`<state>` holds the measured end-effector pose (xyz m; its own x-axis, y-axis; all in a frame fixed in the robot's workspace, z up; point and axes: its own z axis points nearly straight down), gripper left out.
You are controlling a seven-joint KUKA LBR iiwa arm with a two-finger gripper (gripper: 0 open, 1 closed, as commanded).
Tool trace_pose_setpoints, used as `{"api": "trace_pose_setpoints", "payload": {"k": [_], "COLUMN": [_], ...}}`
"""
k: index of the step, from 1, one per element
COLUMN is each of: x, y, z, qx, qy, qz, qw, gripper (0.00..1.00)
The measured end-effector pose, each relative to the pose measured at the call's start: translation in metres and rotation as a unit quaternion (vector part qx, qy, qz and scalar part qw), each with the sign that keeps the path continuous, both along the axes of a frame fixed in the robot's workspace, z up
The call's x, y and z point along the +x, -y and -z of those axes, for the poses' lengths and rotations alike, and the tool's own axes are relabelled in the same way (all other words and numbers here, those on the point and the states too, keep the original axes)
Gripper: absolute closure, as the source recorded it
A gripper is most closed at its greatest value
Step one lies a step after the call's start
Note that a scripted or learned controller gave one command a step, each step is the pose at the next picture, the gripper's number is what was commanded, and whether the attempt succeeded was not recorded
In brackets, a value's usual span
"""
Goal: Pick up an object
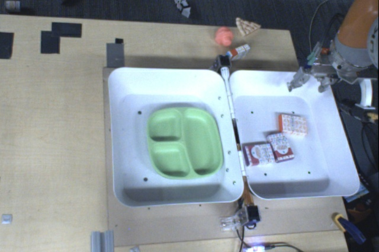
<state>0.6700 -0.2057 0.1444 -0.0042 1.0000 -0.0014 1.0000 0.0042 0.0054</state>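
Candidate objects: three small cartons are seen lying flat on the floor of the right bin [331, 126]. A pale orange-patterned carton [293, 124] lies furthest toward the back; a red-and-white carton [280, 147] lies just in front of it; a dark red carton [258, 154] is touching the red-and-white one on its left side.

Spacing: the pale carton is set slightly apart from the other two, which are pressed together as a pair.

Gripper: the gripper [307, 81] is seen above the back right corner of the right bin, with its two fingers spread and pointing downward. Nothing is held between them; it is released.

Gripper to objects: the gripper is well apart from all three cartons, the pale carton being the nearest.

Arm: the grey arm with its orange band [360, 19] is seen reaching in from the right edge.

Step in hand: the approach is judged not yet completed; no object has been picked.

Next move: the gripper would need to be carried forward and leftward over one carton, aligned across its narrower side, and lowered. The pale carton is judged the easier target, since free space is left around it.

Left bin: a green divided tray [185, 141] is held in the left bin [127, 96].

Beyond the bins: a pink ball [224, 36] and a wedge-shaped item [247, 26] are seen on the bench [53, 126] behind the bins.
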Motion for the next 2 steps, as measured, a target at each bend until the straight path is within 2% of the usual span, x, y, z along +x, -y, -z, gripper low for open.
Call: {"api": "trace_pose_setpoints", "payload": {"k": [1, 2], "x": [-0.044, -0.042], "y": [-0.044, -0.045], "z": [0.059, 0.046], "qx": [0.0002, 0.0002], "qy": [0.0, 0.003], "qz": [0.0, -0.001], "qw": [1.0, 1.0], "gripper": [0.0, 1.0]}}
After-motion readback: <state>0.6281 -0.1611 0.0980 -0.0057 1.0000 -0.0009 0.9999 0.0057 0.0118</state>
